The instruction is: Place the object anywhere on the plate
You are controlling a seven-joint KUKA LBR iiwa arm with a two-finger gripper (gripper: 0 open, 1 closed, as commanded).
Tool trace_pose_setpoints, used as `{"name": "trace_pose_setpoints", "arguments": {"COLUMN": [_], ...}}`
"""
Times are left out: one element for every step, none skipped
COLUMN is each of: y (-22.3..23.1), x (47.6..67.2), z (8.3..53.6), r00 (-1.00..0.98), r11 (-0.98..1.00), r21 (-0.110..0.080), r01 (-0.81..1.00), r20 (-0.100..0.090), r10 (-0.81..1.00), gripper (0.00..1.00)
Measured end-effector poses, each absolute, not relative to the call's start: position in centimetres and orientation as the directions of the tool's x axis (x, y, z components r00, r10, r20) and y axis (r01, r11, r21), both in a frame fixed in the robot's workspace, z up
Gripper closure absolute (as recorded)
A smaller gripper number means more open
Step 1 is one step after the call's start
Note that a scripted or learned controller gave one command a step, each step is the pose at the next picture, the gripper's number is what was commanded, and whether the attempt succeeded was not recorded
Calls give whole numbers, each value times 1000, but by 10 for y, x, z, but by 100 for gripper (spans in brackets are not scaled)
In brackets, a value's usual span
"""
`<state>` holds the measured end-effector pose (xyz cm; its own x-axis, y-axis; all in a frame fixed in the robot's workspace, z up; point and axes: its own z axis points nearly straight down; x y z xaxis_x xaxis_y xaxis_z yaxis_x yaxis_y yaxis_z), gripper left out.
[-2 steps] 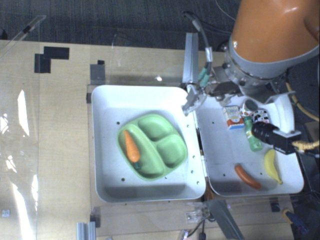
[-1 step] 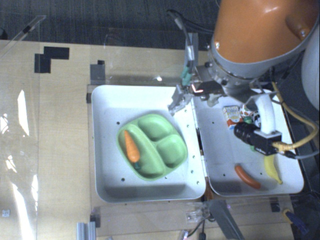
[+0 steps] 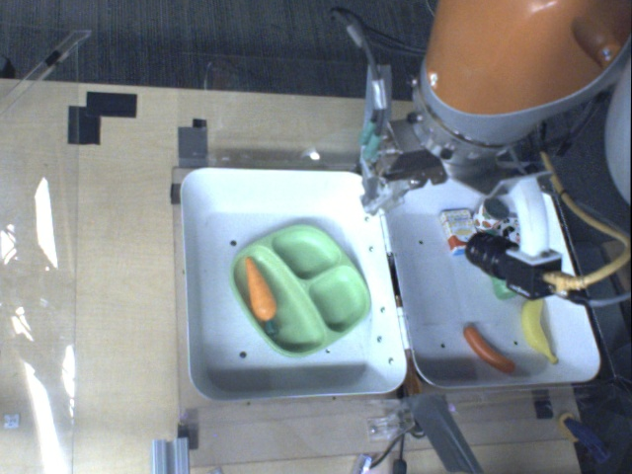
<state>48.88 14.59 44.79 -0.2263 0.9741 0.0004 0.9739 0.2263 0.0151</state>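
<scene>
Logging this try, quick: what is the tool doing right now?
Tool: over the seam between the two bins, nothing seen in it; open or shut cannot be told.

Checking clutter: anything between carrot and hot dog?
Camera view: the green plate's right compartments and the bins' adjoining rims lie between carrot and hot dog.

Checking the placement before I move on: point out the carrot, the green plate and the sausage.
carrot [image 3: 260, 290]: camera view, middle of its orange body.
green plate [image 3: 336, 294]: camera view, floor of its lower right compartment.
sausage [image 3: 488, 349]: camera view, middle of its length.
</scene>
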Motion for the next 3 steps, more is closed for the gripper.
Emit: {"name": "trace_pose_setpoints", "arguments": {"y": [99, 68, 68], "x": [510, 530, 530], "z": [436, 436, 436], "r00": [96, 385, 384], "r11": [-96, -385, -384], "r21": [5, 6, 6], "r01": [995, 923, 923], "r20": [1, 3, 3], "r10": [995, 923, 923], "gripper": [100, 100, 0]}}
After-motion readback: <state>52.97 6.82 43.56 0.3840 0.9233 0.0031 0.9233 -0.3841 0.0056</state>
